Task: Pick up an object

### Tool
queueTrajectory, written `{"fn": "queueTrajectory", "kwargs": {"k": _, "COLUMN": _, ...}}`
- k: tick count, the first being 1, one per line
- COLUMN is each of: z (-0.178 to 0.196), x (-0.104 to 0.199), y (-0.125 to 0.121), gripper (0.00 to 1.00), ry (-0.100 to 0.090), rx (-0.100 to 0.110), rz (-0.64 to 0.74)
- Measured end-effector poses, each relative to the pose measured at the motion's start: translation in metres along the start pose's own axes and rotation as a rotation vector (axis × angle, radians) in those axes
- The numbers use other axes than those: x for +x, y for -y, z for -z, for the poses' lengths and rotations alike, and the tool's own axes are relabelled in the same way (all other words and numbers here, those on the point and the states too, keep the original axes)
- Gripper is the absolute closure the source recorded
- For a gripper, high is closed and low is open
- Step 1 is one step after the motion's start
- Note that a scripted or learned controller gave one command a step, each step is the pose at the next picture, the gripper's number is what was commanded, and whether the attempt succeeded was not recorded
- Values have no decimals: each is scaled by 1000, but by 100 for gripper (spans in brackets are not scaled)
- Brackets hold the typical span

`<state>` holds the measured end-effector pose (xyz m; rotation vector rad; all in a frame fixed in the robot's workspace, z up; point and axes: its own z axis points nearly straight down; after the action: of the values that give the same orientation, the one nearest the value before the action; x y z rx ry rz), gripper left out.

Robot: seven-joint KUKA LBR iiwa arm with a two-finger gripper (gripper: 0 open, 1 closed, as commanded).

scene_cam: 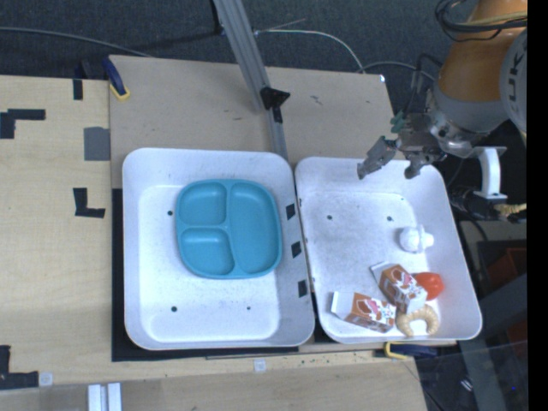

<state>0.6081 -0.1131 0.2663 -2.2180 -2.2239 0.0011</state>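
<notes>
Near edge of the right bin (445, 221) held the clutter, all packed in its near right corner: a ring-shaped pastry, looked like a donut (419, 321), at the very front, a brown-and-white snack packet (366, 310) just left of it, another brown wrapped packet (401, 284) right behind, touching or overlapping both. A red-orange item (432, 283) sat beside that second packet toward the bin's right wall, partly tucked under it. A small white round object (413, 239) lay a bit farther back, apart from the pile, near the right wall. Rest of that bin's floor was bare, speckled. Left of the right bin, rims touching, the left bin (145, 255) held a teal divided plate (229, 228), three compartments, lying flat about centre. Farthest back, the gripper (393, 162) hung over the right bin's far rim, fingers spread apart, nothing between them, well apart from the pile. Grey arm with orange band (484, 54) rose behind it, off the bin's far right corner.
</notes>
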Motion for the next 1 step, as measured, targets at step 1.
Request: {"fn": "queueTrajectory", "kwargs": {"k": 1, "z": 0, "x": 0, "y": 0, "gripper": 0, "ry": 0, "rx": 0, "rz": 0}}
